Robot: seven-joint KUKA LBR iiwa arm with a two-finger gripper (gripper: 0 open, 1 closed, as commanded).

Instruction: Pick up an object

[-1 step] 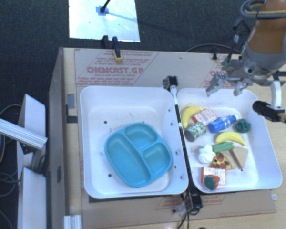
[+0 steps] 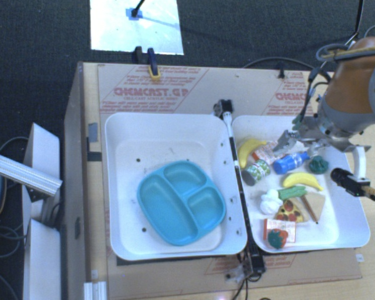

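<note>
One gripper (image 2: 298, 141) above crowded right bin (image 2: 356, 230) — fingers seemingly empty.

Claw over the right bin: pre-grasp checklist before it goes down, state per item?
1. Claw above the right bin, not the left one: ok.
2. Target under it: sits near the blue bottle and a yellow banana; which one it aims at: cannot tell.
3. Finger opening: cannot tell.
4. Nothing held already: cannot tell; the view is too coarse at the tip.
5. Room around the target: not ok; the bottle, a small can and the banana crowd together.
6. Blue tray in the left bin, out of the way: ok.
</note>
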